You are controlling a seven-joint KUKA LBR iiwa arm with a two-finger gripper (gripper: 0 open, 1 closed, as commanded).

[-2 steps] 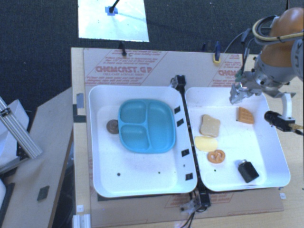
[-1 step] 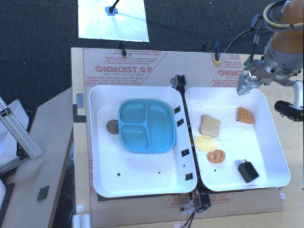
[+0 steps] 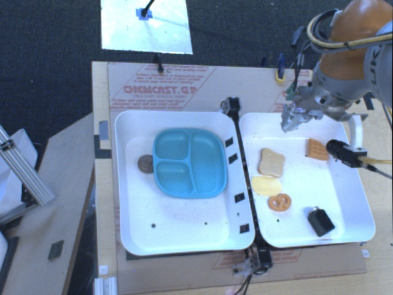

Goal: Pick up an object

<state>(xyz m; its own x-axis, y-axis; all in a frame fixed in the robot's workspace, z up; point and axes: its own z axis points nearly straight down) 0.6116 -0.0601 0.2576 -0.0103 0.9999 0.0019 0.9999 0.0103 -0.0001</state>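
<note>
Gripper [image 3: 293, 123] hovers over right bin [image 3: 362, 217], far edge; jaw state unclear (can't tell). Toast [image 3: 271, 163] lies nearest, mid-bin. Center above it, descend straight, avoid the cracker [image 3: 317, 149].

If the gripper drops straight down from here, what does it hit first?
Most likely bare floor at the back of the right bin. The gripper points down over the far edge; the waffle piece and bread slice lie off to the sides. Depth is hard to judge in this slanted view.
</note>
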